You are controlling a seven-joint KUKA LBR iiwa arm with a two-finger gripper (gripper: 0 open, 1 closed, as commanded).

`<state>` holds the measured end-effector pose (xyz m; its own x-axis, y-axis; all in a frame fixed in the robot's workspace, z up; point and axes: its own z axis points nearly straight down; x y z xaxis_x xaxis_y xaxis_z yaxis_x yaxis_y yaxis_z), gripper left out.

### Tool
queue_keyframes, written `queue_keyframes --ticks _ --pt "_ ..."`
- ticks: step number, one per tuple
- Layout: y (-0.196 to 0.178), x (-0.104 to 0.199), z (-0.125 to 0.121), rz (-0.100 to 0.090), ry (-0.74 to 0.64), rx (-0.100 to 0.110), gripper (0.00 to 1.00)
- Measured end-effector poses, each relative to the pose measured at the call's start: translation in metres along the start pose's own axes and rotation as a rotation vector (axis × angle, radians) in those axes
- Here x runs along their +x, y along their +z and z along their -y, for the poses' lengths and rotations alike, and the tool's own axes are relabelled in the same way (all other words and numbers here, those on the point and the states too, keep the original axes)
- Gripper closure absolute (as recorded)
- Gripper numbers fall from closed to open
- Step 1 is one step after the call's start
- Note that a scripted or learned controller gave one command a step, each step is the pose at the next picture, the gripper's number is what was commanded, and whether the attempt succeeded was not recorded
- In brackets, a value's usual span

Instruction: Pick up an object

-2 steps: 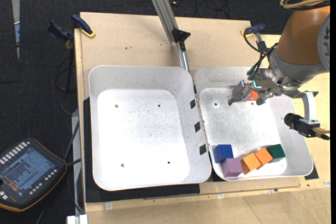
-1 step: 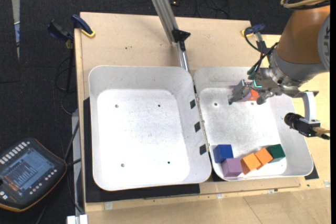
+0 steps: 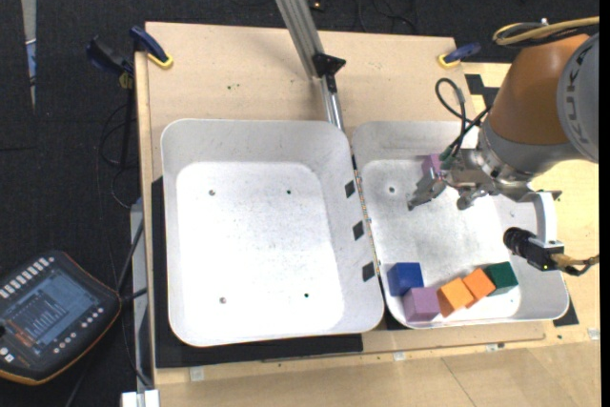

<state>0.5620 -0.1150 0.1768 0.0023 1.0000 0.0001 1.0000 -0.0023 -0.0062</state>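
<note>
Four blocks lie in a row along the front edge of the right bin point(image 3: 391, 169): a blue block point(image 3: 405, 277), a purple block point(image 3: 422, 303), an orange block point(image 3: 457, 292) and a green block point(image 3: 498, 278). My gripper point(image 3: 441, 198) hangs over the middle of this bin, behind the blocks and apart from them. Its two fingers are spread, and I see bare bin floor between them. A small pink thing point(image 3: 433, 165) shows at the gripper's upper left edge; I cannot tell whether it touches the gripper.
The left bin point(image 3: 191, 148) stands beside the right one, their rims meeting in the middle. A slanted metal pole point(image 3: 291, 0) comes down to the back of the bins. Clamps sit at the board's back corners.
</note>
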Motion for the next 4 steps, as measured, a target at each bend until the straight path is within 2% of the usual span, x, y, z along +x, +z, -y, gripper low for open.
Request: queue_keyframes --ticks 1,2,3,4 --pt "0.058 -0.008 -0.004 0.000 -0.001 0.000 0.00" --pt "0.083 -0.008 -0.004 0.000 -0.001 -0.004 0.00" --pt "0.072 -0.008 -0.005 0.000 -0.001 -0.007 1.00" --pt "0.018 -0.018 -0.009 0.002 -0.001 -0.012 1.00"
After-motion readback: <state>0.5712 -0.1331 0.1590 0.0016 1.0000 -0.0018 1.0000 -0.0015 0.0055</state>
